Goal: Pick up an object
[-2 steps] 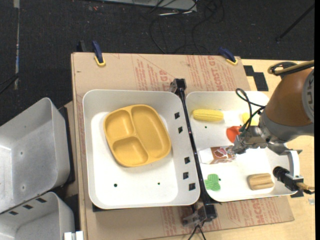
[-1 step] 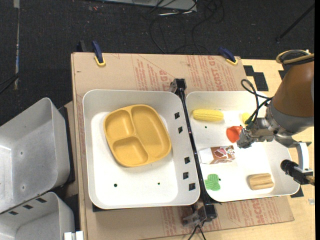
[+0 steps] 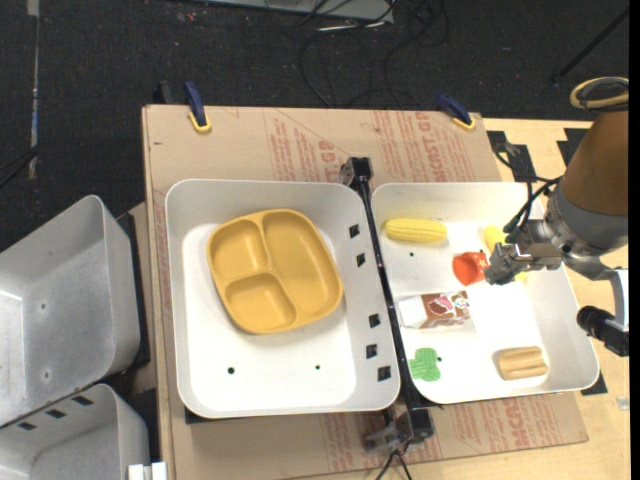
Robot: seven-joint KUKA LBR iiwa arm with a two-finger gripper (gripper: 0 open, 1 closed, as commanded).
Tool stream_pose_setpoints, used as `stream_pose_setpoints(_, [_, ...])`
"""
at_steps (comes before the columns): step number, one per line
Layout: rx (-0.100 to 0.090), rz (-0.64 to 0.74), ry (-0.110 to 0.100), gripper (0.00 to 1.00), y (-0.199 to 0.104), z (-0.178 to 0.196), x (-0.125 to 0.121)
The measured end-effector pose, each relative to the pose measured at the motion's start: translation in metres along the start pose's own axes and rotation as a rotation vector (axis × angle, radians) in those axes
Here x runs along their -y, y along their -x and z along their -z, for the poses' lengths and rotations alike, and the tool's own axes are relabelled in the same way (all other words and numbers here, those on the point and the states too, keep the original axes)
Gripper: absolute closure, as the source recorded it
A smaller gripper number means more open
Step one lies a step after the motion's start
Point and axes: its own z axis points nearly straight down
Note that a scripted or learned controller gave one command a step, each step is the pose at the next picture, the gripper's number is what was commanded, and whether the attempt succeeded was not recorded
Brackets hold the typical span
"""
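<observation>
Where the right bin (image 3: 560, 368) lies, hand (image 3: 500, 265) beside red toy (image 3: 468, 266)

Dark carpeted floor (image 3: 90, 58) with loose cables (image 3: 340, 43)

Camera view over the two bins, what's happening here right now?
The grey arm has its gripper low in the right bin, right beside a small red toy. A corn cob, a packet, a green piece and a tan block lie around it. The left bin holds a yellow divided plate.
</observation>
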Motion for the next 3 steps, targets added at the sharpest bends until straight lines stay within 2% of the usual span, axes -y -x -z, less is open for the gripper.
stream_pose_setpoints(1, [-0.003,0.004,-0.004,1.00,-0.044,0.006,0.004])
stream_pose_setpoints(3, [-0.004,0.006,-0.006,1.00,-0.153,0.020,0.022])
